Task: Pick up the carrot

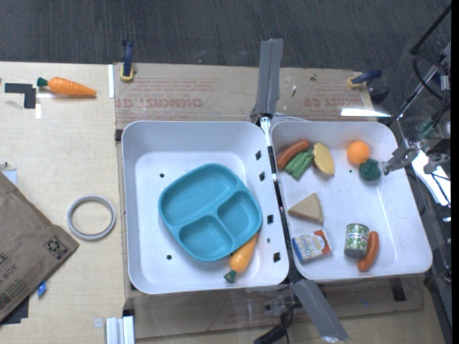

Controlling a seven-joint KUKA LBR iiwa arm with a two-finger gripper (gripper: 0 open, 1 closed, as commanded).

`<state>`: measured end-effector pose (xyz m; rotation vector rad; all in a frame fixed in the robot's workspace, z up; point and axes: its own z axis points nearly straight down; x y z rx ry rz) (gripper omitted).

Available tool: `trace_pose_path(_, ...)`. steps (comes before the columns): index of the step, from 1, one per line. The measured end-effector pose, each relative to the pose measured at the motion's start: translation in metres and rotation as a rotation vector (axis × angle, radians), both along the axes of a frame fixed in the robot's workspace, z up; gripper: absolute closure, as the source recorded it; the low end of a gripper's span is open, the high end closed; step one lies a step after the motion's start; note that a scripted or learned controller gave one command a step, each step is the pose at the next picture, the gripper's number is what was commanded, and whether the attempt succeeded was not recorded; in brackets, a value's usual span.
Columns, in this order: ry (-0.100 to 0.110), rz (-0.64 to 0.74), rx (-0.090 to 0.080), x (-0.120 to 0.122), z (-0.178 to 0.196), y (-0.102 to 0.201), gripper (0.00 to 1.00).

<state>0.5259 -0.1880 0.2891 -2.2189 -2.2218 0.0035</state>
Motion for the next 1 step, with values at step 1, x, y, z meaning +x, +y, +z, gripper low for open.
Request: trace_pose_path(1, -0.002, 0.6, 0.001, 0.0192, -0.0268, -0.0216, 0.0)
